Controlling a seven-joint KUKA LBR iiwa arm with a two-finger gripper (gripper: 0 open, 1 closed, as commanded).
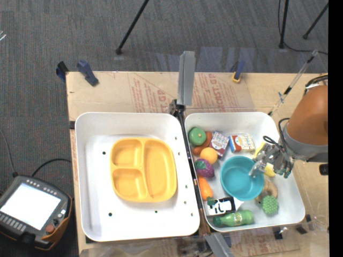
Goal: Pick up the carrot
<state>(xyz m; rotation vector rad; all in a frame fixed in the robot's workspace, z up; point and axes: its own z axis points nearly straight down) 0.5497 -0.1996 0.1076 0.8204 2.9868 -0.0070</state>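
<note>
You've got the bench (155,92), brown board with printed red lettering, sitting on grey carpet with tripod legs and a tablet on the floor off its near-left corner. Two white bins fill it: the left bin (91,143) carries a yellow divided plate (143,170) lying flat mid-bin, likely a drop target; the right bin (257,119) holds the clutter. The grey arm (311,125) with its orange band leans in over the right bin's right edge. A teal bowl (241,178) sits mid-bin, gripper (272,162) hovering just beside its right rim; whether it's spread or closed, or has anything, you cannot tell. The carrot (205,189) lies against the right bin's left wall, near the bowl, just below a purple toy (204,168), well apart from the gripper.
</note>
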